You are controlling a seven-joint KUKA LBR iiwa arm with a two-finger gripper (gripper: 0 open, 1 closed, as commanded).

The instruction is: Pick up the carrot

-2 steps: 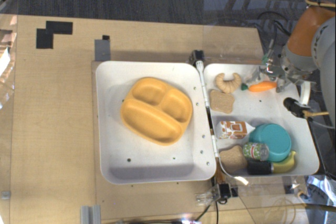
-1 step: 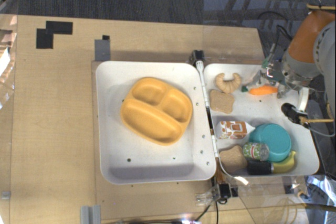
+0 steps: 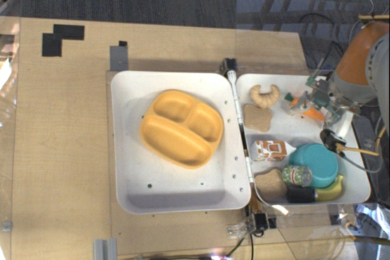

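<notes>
Carrot first: the small orange carrot [image 3: 312, 112] lies near the upper right corner of the right-hand shallow white bin [image 3: 359, 196], and the two-finger gripper [image 3: 320, 100] sits right on top of it, low in the bin, with the grey arm with its orange band [image 3: 356, 64] leaning in from the right edge of the frame. Whether the claw is clenched or released, I cannot tell; orange shows just beside and under the metal, but I would not call it a hold. The approach looks sensible to me: that corner is the least crowded part of the bin, so the wrist can drop without bumping neighbours. Look left and you find a tan croissant-shaped toy [image 3: 264, 95] and a beige slice of bread [image 3: 258, 117], close but apart from the carrot. Lower down things get crowded: a small orange-and-white carton [image 3: 270, 150], a teal bowl [image 3: 317, 164], a clear jar with a green rim [image 3: 297, 176], a yellow banana [image 3: 332, 190] and a dark block [image 3: 300, 194] all jostle together. Over in the left-hand white bin [image 3: 131, 149], a yellow divided plate [image 3: 181, 127] sits alone, tilted across the middle. My call: grasp stage, lift not yet proven.
</notes>
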